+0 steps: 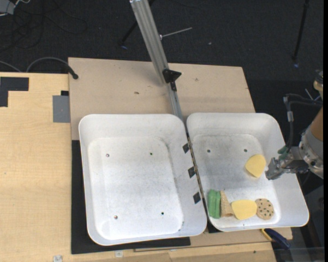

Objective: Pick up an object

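Two shallow white bins sit side by side on the bench, and from the one overhead camera we see the left bin (133,179) as a broad, speckled plastic floor with rounded corners, wide open for any move. Over in the right bin (234,130) things are tighter: a pale yellow rounded piece (255,165) lies near the right wall, just beside the gripper (274,171), which reaches in over that bin's right rim. We cannot tell how the pincer stands, the dark tip is too small and blurred, and we see nothing clearly caught in it. Along the near edge of the right bin a small row crowds together: a green upright-looking block (213,203) by the dividing wall, a tan crumbly-textured piece (225,203) touching it, a flat yellow wedge (243,209), then a round cookie with dark chips (264,208) close to the front right corner. We see free floor across the far half of this bin. A ribbed metal rail (153,42) slants down from the top to the seam between the bins, over a tan wooden board (125,86).
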Robot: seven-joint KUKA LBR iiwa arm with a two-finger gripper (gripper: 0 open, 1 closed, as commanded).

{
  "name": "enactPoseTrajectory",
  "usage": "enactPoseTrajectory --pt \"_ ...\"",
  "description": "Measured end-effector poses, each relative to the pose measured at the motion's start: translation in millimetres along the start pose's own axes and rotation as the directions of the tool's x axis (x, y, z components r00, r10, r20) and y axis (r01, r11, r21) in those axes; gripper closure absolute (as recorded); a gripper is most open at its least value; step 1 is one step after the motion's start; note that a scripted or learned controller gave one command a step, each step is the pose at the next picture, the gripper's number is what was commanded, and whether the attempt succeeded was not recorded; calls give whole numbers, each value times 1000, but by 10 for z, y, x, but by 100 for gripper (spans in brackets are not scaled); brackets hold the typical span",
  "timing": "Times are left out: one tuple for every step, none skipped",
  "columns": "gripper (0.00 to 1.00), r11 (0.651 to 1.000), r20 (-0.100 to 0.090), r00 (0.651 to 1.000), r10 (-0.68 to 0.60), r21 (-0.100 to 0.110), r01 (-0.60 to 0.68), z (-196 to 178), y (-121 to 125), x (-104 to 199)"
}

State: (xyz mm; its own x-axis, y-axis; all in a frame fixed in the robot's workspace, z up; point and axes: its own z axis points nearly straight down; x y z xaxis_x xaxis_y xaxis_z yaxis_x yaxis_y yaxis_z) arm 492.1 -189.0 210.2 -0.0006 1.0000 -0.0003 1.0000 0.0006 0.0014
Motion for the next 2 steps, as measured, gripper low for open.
enactPoseTrajectory --pt "100 1000 2 1000 0 -2 0 -540 -14 -113" --pt "100 1000 -2 1000 -5 2 5 -578 124 368"
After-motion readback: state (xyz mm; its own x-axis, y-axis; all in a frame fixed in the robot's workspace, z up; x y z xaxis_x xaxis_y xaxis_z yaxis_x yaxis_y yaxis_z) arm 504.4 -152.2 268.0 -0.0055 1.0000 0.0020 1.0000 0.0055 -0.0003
